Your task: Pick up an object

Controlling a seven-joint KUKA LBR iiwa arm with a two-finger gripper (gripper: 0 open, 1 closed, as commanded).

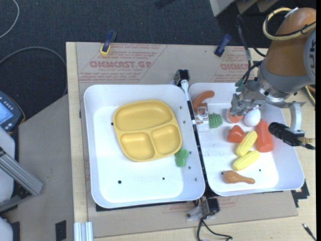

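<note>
My gripper [241, 109] hangs low over the far part of the right bin [281, 177], reaching in from the right. A white egg [252, 118] lies right beside it, touching or nearly touching its tip. A small red-orange piece [232, 117] peeks out under the gripper's left side. Just in front lie a red pepper [235, 133], two yellow corn cobs [247, 142] [246, 160] and an orange carrot-like piece [265, 136]. A sausage [203, 97] and a green toy [215, 120] lie to the gripper's left. I see nothing lifted.
A brown drumstick [238, 177] lies near the right bin's front edge. The left bin [100, 134] holds a yellow divided plate [147, 129] and a green broccoli piece [181, 157]. A black cable fitting [286, 132] on the arm hangs over the right bin's right side.
</note>
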